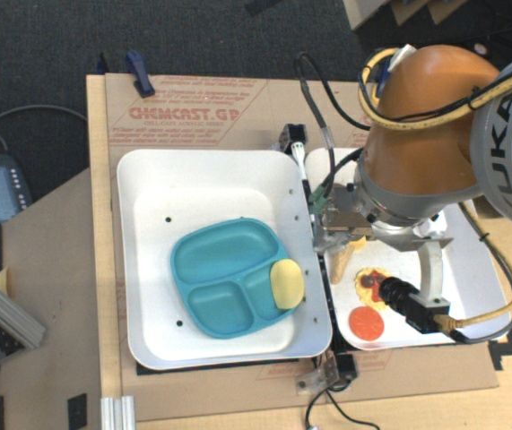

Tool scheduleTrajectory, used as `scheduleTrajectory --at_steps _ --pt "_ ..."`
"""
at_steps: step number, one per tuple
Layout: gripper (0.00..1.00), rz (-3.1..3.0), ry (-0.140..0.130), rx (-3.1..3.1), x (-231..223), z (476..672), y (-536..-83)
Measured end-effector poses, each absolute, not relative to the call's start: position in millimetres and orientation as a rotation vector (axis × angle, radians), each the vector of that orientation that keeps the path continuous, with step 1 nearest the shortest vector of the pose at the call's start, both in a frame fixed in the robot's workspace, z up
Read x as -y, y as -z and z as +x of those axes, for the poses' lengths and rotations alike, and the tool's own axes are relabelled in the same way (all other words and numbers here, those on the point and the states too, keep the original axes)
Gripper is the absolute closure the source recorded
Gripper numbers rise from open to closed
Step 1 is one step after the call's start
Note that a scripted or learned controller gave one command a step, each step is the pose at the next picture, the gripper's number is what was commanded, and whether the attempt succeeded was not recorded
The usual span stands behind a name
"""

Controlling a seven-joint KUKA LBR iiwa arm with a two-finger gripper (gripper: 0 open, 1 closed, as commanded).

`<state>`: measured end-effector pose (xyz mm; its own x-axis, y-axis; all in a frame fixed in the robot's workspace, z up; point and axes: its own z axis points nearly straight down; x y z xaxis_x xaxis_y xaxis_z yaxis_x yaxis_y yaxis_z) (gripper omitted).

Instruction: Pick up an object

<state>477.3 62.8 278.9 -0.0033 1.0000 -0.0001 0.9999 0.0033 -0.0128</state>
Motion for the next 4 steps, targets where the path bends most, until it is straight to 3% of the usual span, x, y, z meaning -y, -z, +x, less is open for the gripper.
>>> scheduleTrajectory --at_steps 1,3,4 --pt "1.00 -2.209 0.011 2.234 -159.2 478.9 -326.3" --pt "1.00 -2.223 0.005 2.222 -153.4 480.0 -344.7" --pt "1.00 -2.230 -0.014 2.209 -71.3 478.3 -278.1"
